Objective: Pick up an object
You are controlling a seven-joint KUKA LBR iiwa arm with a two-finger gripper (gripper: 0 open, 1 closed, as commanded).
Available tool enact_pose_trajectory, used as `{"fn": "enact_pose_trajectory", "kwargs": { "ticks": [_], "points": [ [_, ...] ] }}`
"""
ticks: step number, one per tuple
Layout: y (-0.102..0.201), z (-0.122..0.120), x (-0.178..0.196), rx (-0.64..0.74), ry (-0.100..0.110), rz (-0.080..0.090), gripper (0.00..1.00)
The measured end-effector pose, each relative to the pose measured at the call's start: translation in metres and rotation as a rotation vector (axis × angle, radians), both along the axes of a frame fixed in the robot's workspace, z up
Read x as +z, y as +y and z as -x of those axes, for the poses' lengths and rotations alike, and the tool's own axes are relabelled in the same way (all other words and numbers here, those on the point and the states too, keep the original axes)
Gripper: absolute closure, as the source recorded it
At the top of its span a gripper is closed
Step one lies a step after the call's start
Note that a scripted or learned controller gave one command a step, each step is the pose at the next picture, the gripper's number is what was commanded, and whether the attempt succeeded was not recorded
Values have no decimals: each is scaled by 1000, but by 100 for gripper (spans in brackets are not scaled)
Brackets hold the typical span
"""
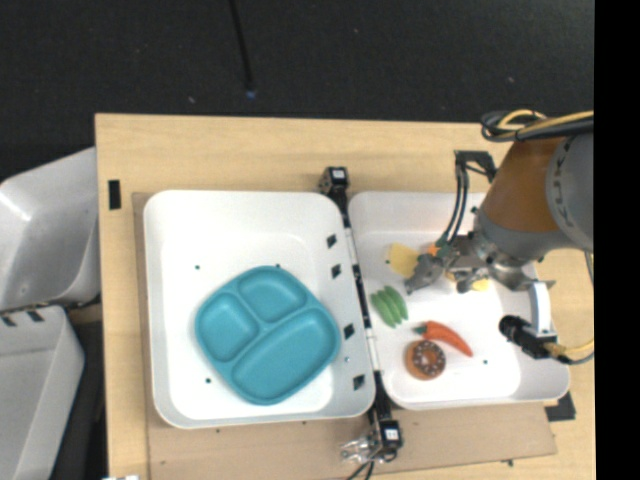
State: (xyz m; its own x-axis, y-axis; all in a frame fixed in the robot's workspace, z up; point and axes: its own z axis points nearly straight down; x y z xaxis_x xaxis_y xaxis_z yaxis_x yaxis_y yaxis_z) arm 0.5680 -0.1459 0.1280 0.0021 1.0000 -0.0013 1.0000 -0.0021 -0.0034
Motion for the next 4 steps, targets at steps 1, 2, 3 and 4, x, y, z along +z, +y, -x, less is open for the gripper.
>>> {"fn": "enact_pose_trajectory", "kwargs": {
  "ticks": [1, 2, 3, 4],
  "points": [
    [-1, -1, 14, -4, -7, 0, 100],
    [3, -12, 66, 5, -10, 1, 100],
    [-3, -16, 129, 5, -11, 1, 100],
    [-4, -16, 148, 7, -6, 0, 100]
  ]
}}
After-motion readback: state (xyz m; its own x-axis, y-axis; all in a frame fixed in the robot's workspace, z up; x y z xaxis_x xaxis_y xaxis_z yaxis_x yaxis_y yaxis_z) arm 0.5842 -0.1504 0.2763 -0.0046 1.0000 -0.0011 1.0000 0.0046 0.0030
